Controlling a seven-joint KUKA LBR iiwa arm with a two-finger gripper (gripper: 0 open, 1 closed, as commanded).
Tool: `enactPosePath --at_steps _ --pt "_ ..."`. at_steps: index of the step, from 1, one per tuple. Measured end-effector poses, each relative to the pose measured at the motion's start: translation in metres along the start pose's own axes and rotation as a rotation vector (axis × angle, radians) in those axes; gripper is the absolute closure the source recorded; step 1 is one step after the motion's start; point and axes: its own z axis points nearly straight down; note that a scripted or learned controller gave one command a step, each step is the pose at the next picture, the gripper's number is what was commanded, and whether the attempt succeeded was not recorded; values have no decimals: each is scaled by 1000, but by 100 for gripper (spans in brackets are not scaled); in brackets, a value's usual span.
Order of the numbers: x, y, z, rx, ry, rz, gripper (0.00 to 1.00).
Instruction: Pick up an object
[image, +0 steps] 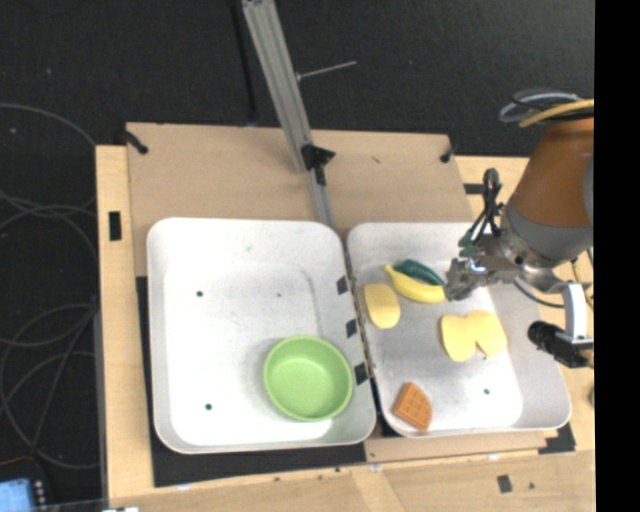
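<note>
The counter (250, 170) carries two white bins. The left bin (220, 270) holds a green bowl (308, 377) toward 5 o'clock. The right bin (530, 390) holds a pale yellow block (471, 335) at centre, a banana (417, 288) at 11 o'clock, a small yellow piece (381, 305) at 9 and a waffle (412, 406) at 7. The claw (461, 280) sits at the banana's right end; whether it grips I cannot tell. This looks like the grasp stage; next it needs a firm close and a straight lift.
</note>
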Motion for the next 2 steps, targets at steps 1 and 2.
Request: enactPosePath --at_steps 1,2 --pt "-1 2 -28 3 1 -1 100" --pt "50 25 -17 8 1 1 100"
